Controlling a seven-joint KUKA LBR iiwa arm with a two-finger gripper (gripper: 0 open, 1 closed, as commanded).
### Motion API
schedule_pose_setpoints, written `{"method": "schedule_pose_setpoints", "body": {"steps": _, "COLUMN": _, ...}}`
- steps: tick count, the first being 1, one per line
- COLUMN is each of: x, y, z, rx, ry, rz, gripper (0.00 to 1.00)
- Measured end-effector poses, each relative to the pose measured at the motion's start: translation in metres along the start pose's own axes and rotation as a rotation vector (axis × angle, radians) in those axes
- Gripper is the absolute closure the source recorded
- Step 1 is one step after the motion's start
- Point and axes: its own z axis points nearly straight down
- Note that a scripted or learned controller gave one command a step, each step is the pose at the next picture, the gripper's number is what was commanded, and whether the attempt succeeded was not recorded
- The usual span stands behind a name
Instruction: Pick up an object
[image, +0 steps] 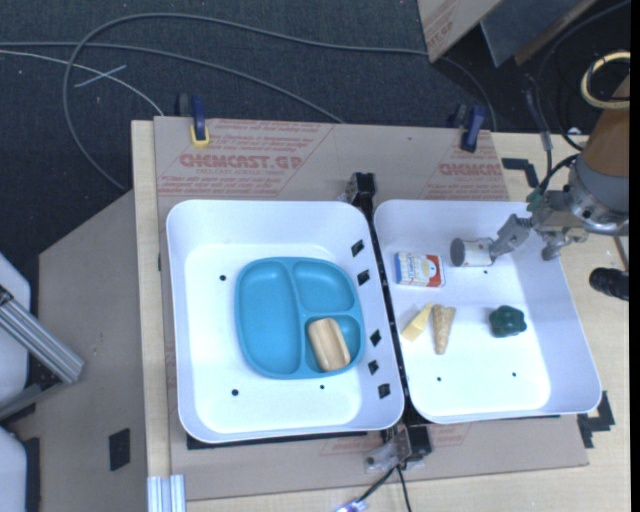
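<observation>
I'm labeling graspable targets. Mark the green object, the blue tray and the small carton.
green object (507, 320), camera view, its top middle.
blue tray (268, 320), camera view, floor of its large compartment.
small carton (418, 269), camera view, its printed face.

Even, bright overhead light washes the white bins (190, 300) nearly featureless, with only soft shadows under objects. The picture is slightly soft overall, and the arm (600, 170) at right looks blurred.

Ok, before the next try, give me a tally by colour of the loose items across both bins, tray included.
Blue: 1, the divided tray
Tan: 3, the bread roll, the wedge, the cone
Green: 1, the lump
White with red and blue: 1, the small packet
Total: 6
</observation>
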Motion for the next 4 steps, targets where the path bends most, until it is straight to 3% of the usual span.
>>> {"method": "schedule_pose_setpoints", "body": {"steps": 1, "x": 0.001, "y": 0.003, "z": -0.009, "rx": -0.015, "ry": -0.003, "rz": -0.004, "gripper": 0.00}}
{"method": "schedule_pose_setpoints", "body": {"steps": 3, "x": 0.009, "y": 0.009, "z": 0.098, "rx": -0.010, "ry": -0.002, "rz": -0.004, "gripper": 0.00}}
{"method": "schedule_pose_setpoints", "body": {"steps": 4, "x": 0.009, "y": 0.011, "z": 0.083, "rx": -0.017, "ry": -0.003, "rz": -0.005, "gripper": 1.00}}
